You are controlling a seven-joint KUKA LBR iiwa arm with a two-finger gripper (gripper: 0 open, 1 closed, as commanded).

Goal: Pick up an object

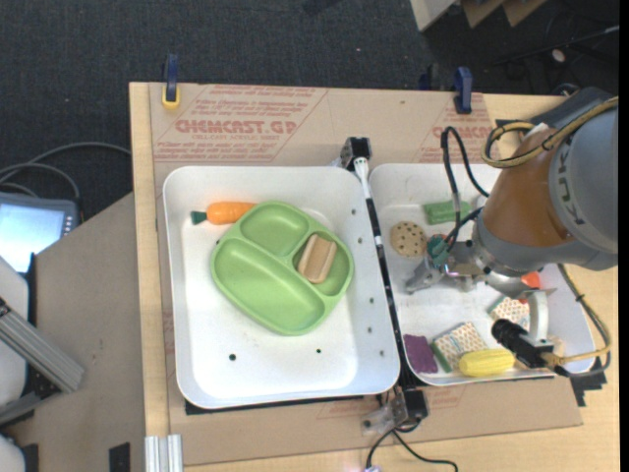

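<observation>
the gripper [429,266] hangs low in the right bin [418,178] beside the cookie [407,237], its grasp hidden, cannot tell.

Round speckled tan cookie [407,237] lies flat, upper left of the right bin [393,308]; gripper [432,264] just beside it.

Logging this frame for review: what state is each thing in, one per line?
gripper: low in the right bin, nothing visibly held
green plate: flat in the left bin
bread piece: in the plate's right compartment
carrot: lying beside the plate's upper left rim
cookie: flat, near the gripper
banana: lying at the right bin's front edge
</observation>
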